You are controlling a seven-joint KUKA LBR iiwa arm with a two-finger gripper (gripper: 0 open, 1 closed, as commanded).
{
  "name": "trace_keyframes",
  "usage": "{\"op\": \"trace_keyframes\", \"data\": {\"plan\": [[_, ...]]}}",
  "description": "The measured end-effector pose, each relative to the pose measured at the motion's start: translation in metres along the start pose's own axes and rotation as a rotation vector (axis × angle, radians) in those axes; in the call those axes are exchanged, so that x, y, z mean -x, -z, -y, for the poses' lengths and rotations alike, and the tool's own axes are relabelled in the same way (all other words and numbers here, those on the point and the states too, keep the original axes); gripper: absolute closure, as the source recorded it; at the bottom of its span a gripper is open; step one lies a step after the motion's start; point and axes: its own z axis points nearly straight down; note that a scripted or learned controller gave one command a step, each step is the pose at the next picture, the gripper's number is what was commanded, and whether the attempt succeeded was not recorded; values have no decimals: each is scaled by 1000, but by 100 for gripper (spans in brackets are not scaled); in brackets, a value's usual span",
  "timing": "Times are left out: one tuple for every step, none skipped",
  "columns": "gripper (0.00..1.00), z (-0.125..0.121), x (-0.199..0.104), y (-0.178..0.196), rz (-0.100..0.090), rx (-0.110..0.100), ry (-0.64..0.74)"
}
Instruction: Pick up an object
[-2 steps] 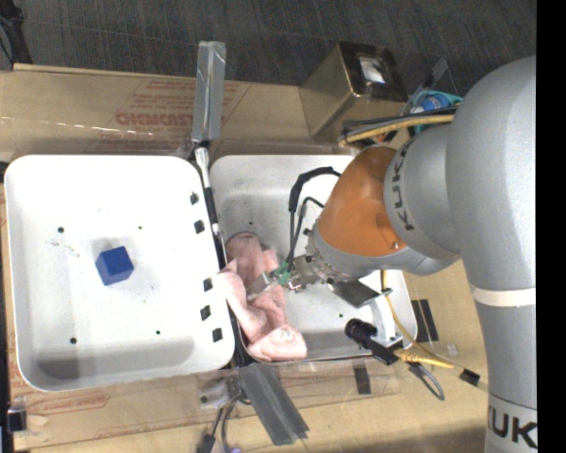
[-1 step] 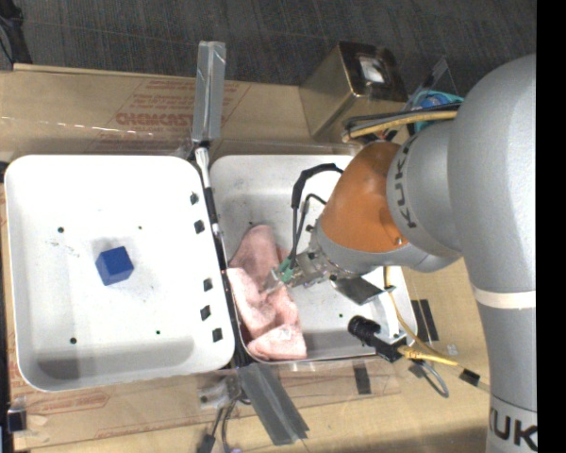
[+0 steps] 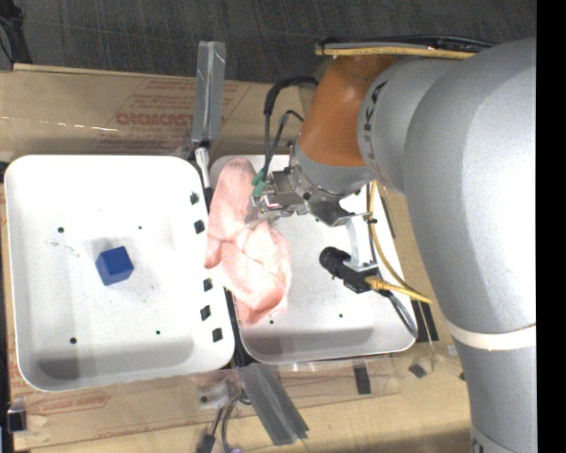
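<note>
A crumpled pink cloth lies along the left side of the right bin, partly draped over the bin's left wall. My gripper hangs low over the cloth's upper end, right at its edge, and the wrist and orange band cover much of it. Whether the gripper touches the cloth I cannot tell. A small blue cube sits on the floor of the left bin, far to the left of the gripper.
The grey arm covers the right bin's right side and back. A black part on a yellow cable hangs over the right bin's middle. Metal brackets stand at the divide between the bins. Brown cardboard lies behind them.
</note>
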Motion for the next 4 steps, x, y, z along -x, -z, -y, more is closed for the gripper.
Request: {"op": "trace_keyframes", "data": {"plan": [[0,0,0,0,0,0,0],[0,1,28,0,0,1,-88],[0,39,77,-86,-1,-3,-113],[0,46,51,-100,-2,0,0]]}}
